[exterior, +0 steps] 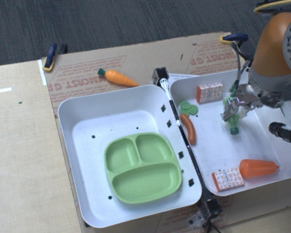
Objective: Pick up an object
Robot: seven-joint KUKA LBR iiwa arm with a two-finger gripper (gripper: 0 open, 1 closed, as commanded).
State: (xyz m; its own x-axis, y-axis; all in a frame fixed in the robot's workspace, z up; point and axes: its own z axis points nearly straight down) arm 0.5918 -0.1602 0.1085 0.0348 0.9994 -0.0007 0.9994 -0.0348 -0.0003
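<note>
While a small green thing (233,123) sits in the right bin (287,163), the tool (232,110) hangs right over it, touching its top, and I cannot tell if it grips. In that bin lie a sausage (189,129), two little boxes (210,92) and an orange cone (258,167). A green plate (142,168) fills the left bin (79,152), and a carrot (118,77) rests on the counter (23,179).

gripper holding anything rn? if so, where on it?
Cannot be told. The gripper sits over a small green object in the right bin, touching or just above it, but no clear grasp between its fingers is visible.
</note>
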